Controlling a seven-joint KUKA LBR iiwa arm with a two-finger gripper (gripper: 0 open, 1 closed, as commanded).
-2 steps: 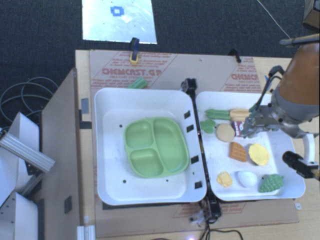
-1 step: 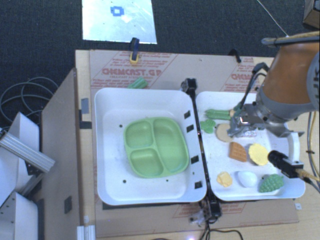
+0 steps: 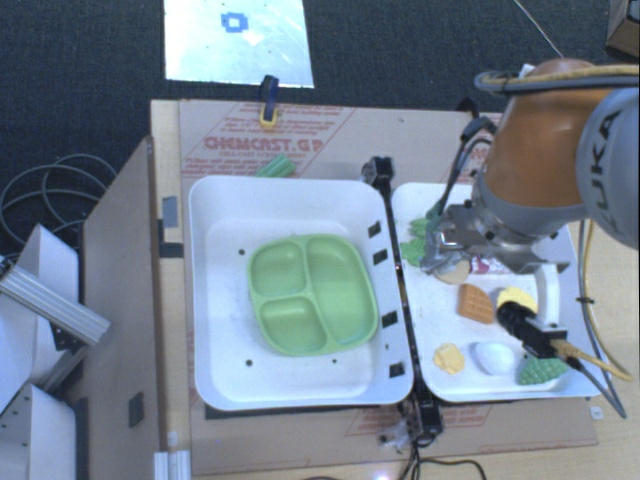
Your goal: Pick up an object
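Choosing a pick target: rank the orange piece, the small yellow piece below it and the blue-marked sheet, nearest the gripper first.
From the gripper:
1. Orange piece, in the right bin, close beside the gripper.
2. Small yellow piece, same bin, near its front edge.
3. Blue-marked sheet, far upper left of the view.

Two shallow white plastic bins stand side by side on the worktop: a left bin and a right bin. The left bin holds one pale green three-compartment plate. The right bin holds one orange ridged block, one white oval lump, two yellow pieces, the near yellow piece and the far yellow piece, and two green ones, a bumpy green piece and a leafy green piece. Things partly hidden under the grey and orange arm cannot be counted.
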